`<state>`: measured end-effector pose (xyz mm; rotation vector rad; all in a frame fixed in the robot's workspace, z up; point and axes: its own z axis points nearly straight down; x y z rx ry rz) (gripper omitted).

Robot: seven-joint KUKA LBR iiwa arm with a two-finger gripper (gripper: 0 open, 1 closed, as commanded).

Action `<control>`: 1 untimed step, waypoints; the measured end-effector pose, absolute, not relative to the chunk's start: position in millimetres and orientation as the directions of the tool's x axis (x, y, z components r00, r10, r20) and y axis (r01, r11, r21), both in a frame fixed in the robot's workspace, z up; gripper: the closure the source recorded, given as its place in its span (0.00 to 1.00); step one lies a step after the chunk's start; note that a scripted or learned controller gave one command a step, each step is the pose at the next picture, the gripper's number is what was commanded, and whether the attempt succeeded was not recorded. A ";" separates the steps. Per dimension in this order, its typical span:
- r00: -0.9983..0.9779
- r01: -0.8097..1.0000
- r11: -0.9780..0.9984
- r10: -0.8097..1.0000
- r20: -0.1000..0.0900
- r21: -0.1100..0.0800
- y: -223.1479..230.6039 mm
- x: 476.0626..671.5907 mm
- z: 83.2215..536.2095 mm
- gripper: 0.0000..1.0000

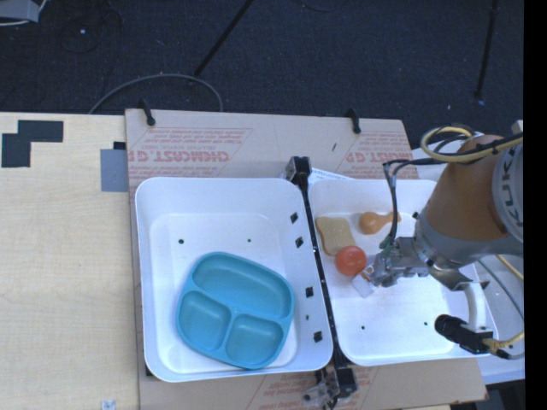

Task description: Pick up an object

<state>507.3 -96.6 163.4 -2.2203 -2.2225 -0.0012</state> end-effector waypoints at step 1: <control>0.000 1.000 0.000 1.000 0.000 0.000 -97.5 507.8 202.9 1.00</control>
